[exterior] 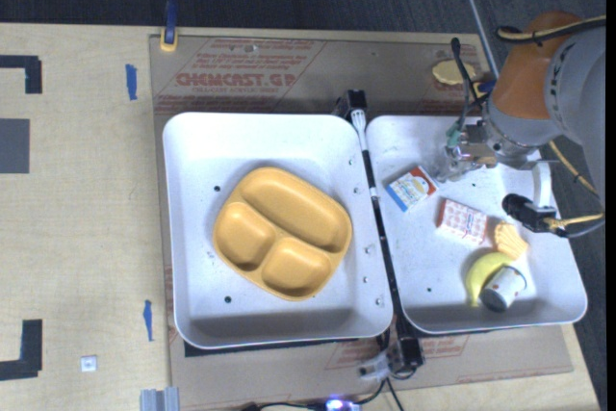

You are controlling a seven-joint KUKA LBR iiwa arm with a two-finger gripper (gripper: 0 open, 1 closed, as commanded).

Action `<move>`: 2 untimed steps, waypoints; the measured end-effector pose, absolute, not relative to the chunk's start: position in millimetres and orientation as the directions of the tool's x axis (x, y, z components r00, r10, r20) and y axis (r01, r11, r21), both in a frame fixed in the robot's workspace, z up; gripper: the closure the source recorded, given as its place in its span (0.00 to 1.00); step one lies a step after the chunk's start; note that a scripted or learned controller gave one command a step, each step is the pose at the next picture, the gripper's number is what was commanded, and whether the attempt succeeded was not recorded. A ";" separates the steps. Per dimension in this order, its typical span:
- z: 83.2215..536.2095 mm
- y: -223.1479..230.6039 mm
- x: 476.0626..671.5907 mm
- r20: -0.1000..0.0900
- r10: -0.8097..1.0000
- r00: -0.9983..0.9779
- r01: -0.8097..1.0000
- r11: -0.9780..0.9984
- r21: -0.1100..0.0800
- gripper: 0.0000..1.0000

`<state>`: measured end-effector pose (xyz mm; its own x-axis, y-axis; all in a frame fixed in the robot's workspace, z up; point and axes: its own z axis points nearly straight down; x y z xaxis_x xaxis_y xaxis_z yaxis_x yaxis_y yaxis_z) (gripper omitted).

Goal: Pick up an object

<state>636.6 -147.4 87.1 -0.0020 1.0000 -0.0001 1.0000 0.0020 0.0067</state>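
The right bin (568, 298) holds several small items. A blue, white and red packet (410, 188) lies near its left wall. To the right of it lies a pink-and-white patterned packet (463, 220), with an orange crinkled piece (511, 240) beside that. At the front sits a yellow rounded object (481, 271) with a grey cylinder (503, 289) against it. My gripper (461, 152) hangs over the bin's far part, up and to the right of the blue packet. No item shows in it.
A yellow three-compartment tray (280, 232) lies tilted in the left bin (183, 207). The grey arm with its orange band (527, 77) and yellow cables crosses the right bin's far right corner. A black divider (375, 207) runs between the bins.
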 end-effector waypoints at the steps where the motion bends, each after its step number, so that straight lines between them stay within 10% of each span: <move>1: 86.2 -186.3 667.5 -0.003 1.000 -0.001 1.000 0.001 0.004 1.00; 2: 86.4 -223.6 641.1 -0.001 1.000 0.000 1.000 0.000 0.000 1.00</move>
